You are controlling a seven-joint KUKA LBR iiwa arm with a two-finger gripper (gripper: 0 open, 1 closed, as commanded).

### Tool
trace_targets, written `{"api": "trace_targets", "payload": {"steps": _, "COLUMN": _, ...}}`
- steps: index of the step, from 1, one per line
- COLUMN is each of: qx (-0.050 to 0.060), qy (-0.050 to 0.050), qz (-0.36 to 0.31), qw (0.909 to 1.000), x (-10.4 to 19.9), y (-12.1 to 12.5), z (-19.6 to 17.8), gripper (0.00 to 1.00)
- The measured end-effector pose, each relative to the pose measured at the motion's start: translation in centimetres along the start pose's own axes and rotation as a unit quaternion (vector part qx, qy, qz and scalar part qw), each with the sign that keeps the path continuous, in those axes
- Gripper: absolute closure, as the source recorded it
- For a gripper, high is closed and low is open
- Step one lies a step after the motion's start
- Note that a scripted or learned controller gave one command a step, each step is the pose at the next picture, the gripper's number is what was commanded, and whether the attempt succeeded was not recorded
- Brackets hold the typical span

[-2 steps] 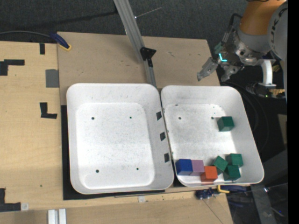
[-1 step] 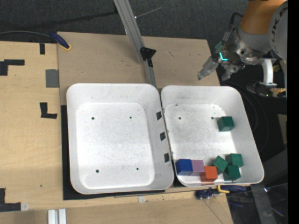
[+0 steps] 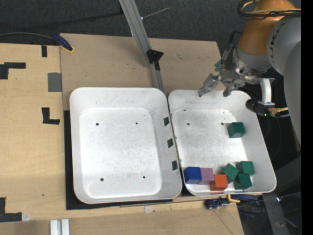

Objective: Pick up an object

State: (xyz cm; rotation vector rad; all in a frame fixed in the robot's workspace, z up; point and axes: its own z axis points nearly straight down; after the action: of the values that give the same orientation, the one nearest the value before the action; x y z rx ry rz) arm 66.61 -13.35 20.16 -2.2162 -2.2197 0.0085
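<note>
So my gripper (image 3: 215, 88) is hanging over the far rim of the right bin (image 3: 254, 131), up near its top edge, with the two fingers (image 3: 206, 87) spread apart and nothing between them, so it's wide and carrying nothing. The arm comes in from the right with the orange band (image 3: 254, 35) sitting just above the wrist. All the blocks are in that right bin, well apart from where I am. One green cube (image 3: 236, 129) sits on its own toward the right wall, roughly mid-bin. The rest are bunched along the near edge: a blue cube (image 3: 192, 175), a purple block (image 3: 207, 174) touching it, an orange block (image 3: 220, 181) just beside that, then three more green cubes (image 3: 240, 173) clustered at the near right corner, packed tight against each other. The left bin (image 3: 117, 146) sits right alongside, their rims touching down the middle. A slanted metal pole (image 3: 139, 31) crosses the bench behind the bins.
</note>
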Motion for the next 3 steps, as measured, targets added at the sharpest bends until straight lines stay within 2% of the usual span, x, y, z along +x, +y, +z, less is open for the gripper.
{"api": "trace_targets", "payload": {"steps": 2, "qx": 0.0, "qy": 0.0, "qz": 0.0, "qw": 1.0, "x": -0.7, "y": -0.5, "z": 9.2, "gripper": 0.0}}
{"api": "trace_targets", "payload": {"steps": 3, "qx": -0.003, "qy": 0.0, "qz": -0.001, "qw": 1.0, "x": -0.6, "y": -0.3, "z": 7.8, "gripper": 1.0}}
